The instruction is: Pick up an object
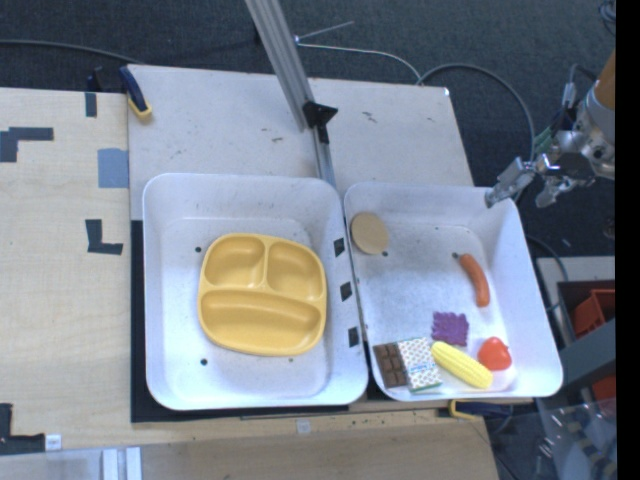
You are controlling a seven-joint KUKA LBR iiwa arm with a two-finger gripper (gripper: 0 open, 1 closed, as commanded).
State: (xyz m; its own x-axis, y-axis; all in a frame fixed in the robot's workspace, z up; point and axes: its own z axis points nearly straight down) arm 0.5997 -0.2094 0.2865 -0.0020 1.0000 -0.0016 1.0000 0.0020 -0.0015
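Observation:
The right bin (520, 258) holds several toy foods: a tan round cookie (369, 233) at its far left corner, an orange sausage (476, 278), purple grapes (450, 326), a yellow corn cob (461, 364), a red tomato (494, 353), a brown chocolate bar (390, 364) and a patterned wafer (421, 363). My gripper (522, 193) hangs over the bin's far right corner, beyond the sausage. Its fingers are spread open with nothing between them.
In the left bin (160, 268) lies a yellow divided plate (263, 293). A slanted metal rail (285, 53) runs down to the gap between the bins. Cables (480, 73) trail behind the right bin.

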